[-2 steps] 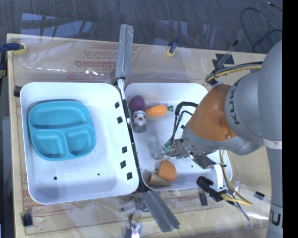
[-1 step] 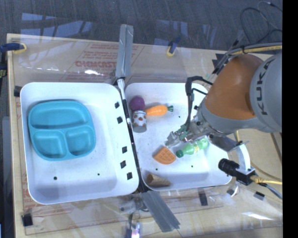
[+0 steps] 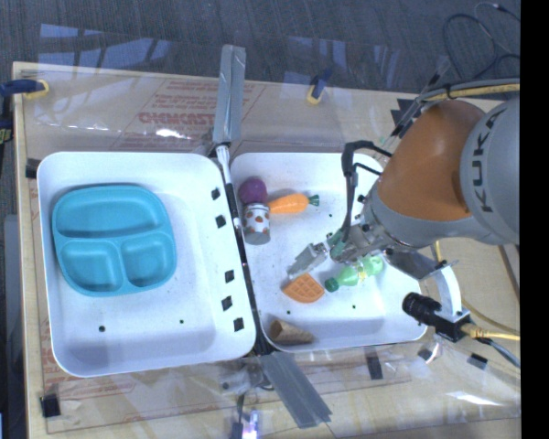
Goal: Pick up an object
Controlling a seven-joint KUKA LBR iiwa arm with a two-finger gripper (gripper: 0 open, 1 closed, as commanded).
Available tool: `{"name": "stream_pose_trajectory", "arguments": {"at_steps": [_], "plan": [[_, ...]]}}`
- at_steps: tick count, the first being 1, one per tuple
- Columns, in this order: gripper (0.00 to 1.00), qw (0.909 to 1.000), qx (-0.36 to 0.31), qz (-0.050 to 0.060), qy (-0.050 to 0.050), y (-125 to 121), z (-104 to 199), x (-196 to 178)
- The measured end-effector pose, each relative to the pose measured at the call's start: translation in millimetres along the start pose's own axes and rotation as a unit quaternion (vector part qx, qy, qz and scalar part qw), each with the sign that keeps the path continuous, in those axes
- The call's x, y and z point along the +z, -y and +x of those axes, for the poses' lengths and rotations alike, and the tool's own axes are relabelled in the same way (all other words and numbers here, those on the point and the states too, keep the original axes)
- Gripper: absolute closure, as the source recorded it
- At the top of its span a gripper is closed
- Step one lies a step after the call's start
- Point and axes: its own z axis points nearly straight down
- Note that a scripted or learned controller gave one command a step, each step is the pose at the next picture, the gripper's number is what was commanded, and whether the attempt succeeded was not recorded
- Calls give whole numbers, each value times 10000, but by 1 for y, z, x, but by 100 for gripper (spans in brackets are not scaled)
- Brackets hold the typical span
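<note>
A: What took up the most room?
B: The tabletop point(image 3: 119, 108), carrying two white bins side by side. The left bin point(image 3: 192, 318) held a blue tray point(image 3: 113, 238) with three compartments. The arm point(image 3: 457, 172), grey with an orange band, reached in over the right bin point(image 3: 357, 323).

A: And the tool?
B: The tool point(image 3: 334, 250) was low in the right bin, near its middle. I could not tell what state it was in, nor whether it had anything.

A: What lay in that bin?
B: A green thing point(image 3: 357, 273) just beside the tool, an orange waffle-like piece point(image 3: 303, 289) near it, a carrot point(image 3: 290, 204) toward the far side, a purple thing point(image 3: 252, 190) and a small can point(image 3: 256, 223) by the left wall, and a brown cone point(image 3: 291, 334) by the near wall.
</note>
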Motion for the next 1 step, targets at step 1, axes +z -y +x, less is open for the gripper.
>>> {"name": "stream_pose_trajectory", "arguments": {"at_steps": [1], "plan": [[0, 9940, -1091, -34, 15, -9, -24, 133]]}}
